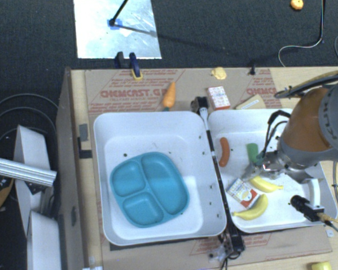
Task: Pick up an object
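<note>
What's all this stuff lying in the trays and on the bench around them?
Divided plate: one, blue, left bin.
Sausage: one, red-orange, right bin, left side.
Green block: one, right bin, centre.
Bananas: two, yellow, right bin, front.
Small packet: one, white and red, beside the bananas.
Carrot: one, orange, on the cardboard behind the left bin.
Small box: one, white and red, behind the bins.
Gripper: one, over the right bin, near the bananas.
</note>
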Available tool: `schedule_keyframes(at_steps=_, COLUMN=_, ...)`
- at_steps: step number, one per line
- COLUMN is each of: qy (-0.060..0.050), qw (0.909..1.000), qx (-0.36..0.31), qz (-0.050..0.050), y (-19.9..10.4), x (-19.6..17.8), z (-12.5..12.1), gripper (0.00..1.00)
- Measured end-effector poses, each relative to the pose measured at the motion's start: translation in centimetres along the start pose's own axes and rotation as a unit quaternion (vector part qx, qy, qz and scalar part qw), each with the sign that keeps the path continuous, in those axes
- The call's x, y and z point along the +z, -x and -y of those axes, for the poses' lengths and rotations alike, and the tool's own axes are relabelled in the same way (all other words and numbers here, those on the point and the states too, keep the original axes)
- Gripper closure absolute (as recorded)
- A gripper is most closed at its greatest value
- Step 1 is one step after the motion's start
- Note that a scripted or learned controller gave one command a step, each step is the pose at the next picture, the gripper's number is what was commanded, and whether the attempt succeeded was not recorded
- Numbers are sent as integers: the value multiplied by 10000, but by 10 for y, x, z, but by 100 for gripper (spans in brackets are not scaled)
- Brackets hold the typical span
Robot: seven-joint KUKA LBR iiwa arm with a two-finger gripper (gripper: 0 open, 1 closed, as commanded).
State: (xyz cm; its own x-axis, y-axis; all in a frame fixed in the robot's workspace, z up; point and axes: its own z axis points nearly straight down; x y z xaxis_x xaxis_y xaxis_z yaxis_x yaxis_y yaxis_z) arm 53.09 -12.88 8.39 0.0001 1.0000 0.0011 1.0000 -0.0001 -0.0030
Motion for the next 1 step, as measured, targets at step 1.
schedule_keyframes(at_steps=1, qy=29, qw=10000, qx=-11, qz=4, y=0, x=-11, z=-3, gripper=100)
